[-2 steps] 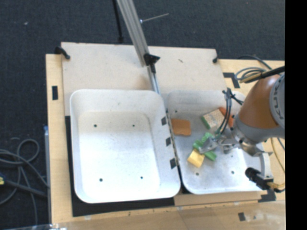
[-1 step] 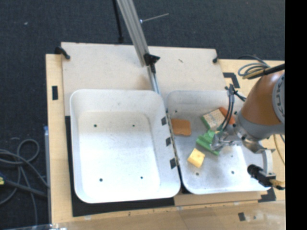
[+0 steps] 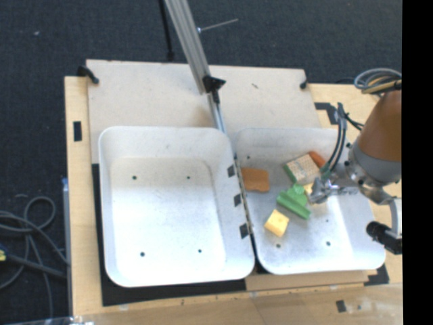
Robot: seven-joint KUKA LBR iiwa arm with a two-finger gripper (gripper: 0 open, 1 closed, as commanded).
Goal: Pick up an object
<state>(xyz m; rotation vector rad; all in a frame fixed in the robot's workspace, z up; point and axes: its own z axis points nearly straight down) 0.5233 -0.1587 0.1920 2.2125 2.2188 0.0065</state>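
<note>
In the right bin [image 3: 338, 259] lie several small objects: a brown block [image 3: 255, 179] near the left wall, a yellow block [image 3: 276, 223] toward the front, a green piece [image 3: 295, 201] in the middle, and a tan-and-green block [image 3: 300, 169] with an orange piece [image 3: 316, 159] behind it. The arm with its orange band [image 3: 382, 128] comes in from the right. Its gripper [image 3: 319, 189] hangs low over the bin, just right of the green piece and in front of the tan block. Nothing shows between the gripper's tips.
The left bin [image 3: 108, 181] adjoins the right one along a shared wall with black clips [image 3: 237, 200]. A metal pole [image 3: 191, 39] slants up from the back of the bench. Cables [image 3: 24, 229] lie on the floor at left.
</note>
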